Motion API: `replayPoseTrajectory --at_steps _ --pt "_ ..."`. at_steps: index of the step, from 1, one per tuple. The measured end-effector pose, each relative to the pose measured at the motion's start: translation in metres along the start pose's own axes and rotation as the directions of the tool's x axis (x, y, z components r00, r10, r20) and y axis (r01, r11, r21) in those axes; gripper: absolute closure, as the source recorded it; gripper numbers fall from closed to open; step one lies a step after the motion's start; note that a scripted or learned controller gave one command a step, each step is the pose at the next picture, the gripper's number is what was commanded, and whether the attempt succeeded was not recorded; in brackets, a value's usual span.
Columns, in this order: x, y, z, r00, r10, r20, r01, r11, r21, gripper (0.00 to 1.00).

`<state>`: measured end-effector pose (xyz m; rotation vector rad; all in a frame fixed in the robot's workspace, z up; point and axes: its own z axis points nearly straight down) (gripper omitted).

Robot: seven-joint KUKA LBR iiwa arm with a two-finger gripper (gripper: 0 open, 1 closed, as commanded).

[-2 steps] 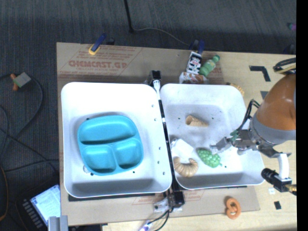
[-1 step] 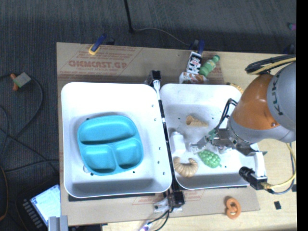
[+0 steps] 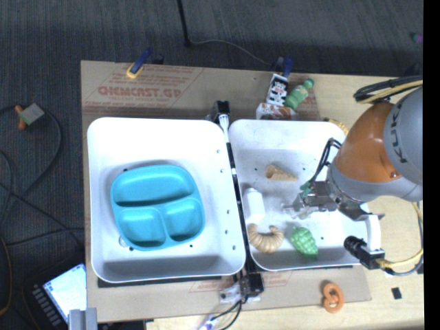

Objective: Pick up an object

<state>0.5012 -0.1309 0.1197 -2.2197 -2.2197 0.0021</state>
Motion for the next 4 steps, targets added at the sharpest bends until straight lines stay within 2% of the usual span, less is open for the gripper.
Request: replayPoseTrajectory --at_steps 1,2,3,4 --pt "-0.048 0.031 0.031 1.000 0.000 0.002 0.000 1.000 -0.007 1.00" --pt "-0.079 0.060 0.032 1.000 -0.002 0.000 0.002 1.000 -0.008 1.00" --pt "-0.084 0.154 -0.069 1.000 -0.002 0.005 0.002 1.000 -0.009 1.00" --pt "-0.024 0.072 -0.124 1.000 -0.002 0.002 0.002 1.000 -0.004 1.00"
